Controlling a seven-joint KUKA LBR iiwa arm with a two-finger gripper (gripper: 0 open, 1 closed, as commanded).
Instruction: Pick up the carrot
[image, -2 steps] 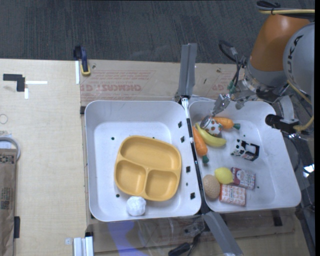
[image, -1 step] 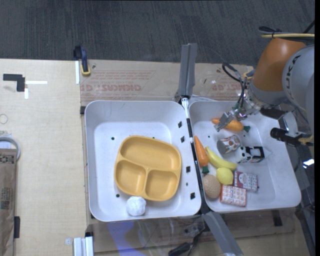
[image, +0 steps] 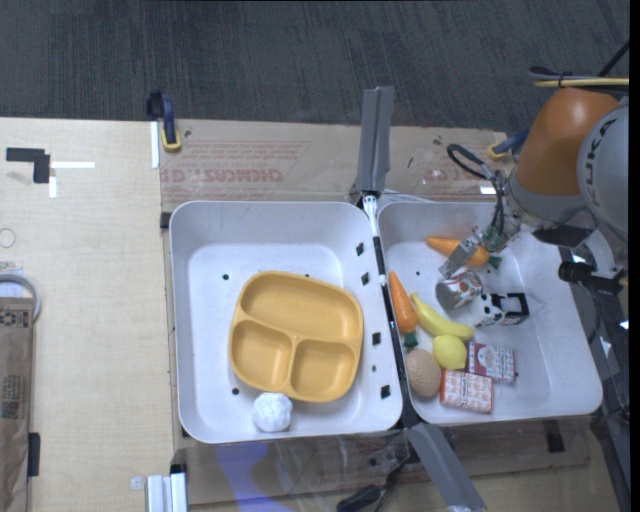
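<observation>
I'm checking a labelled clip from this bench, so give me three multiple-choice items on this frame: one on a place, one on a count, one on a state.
1. Where does the yellow divided plate lie?
A. in the left bin
B. in the right bin
C. on the bare bench

2. How many compartments does that plate have?
A. two
B. three
C. five

3. How does the banana stand to the pincer?
A. clamped in it
B. lying in the bin, apart from it
C. hanging from the arm

Answers:
1 A: the plate sits on the floor of the left bin, with a white ball just below it.
2 B: one long section above two smaller ones.
3 B: the banana lies beside the carrot near the right bin's left wall, while the pincer is higher up by an orange piece.
</observation>
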